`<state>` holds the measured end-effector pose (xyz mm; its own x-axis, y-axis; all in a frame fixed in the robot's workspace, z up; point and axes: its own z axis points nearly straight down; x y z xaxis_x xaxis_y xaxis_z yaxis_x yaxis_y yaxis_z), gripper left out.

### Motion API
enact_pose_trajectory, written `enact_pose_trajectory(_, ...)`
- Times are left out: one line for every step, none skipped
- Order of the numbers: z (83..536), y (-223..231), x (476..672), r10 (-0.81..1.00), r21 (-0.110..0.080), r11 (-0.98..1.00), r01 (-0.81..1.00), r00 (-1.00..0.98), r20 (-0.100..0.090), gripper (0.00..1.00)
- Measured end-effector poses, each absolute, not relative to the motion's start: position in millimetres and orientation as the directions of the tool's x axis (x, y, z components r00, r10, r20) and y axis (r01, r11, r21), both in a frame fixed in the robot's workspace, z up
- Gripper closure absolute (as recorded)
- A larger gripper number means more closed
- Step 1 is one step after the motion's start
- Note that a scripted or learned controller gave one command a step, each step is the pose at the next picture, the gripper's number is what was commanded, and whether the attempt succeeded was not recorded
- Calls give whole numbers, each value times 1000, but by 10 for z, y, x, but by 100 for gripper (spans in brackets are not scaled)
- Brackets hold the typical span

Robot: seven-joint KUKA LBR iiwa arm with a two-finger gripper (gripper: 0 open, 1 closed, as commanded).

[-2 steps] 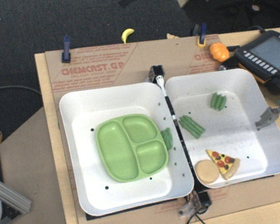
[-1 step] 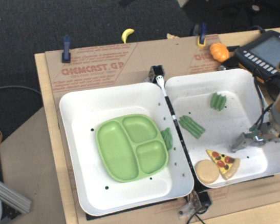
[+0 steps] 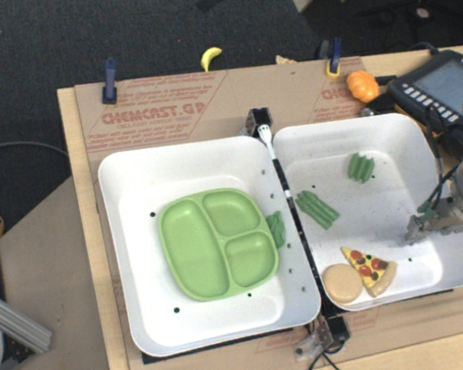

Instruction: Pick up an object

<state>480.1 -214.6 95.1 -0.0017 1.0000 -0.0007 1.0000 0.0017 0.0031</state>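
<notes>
End effector (image 3: 415, 229) low inside right bin (image 3: 327, 136), right of pizza slice (image 3: 371, 269); finger state unclear; probably seeking object.

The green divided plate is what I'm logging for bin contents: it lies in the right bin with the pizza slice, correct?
Not quite. The camera view shows the green divided plate in the left bin; the pizza slice lies in the right bin.

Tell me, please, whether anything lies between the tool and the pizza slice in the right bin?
Nothing visible does. The tool sits near the right bin's right wall; bare white floor separates it from the pizza slice.
</notes>
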Motion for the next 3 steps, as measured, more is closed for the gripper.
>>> enact_pose_trajectory(945,-2146,4798,1000,2,1,1000,-1,0,0)
enact_pose_trajectory(1050,-2148,4804,1000,5,2,1000,-2,-2,100)
enact_pose_trajectory(1044,-2147,4801,1000,4,1,1000,-1,-2,0)
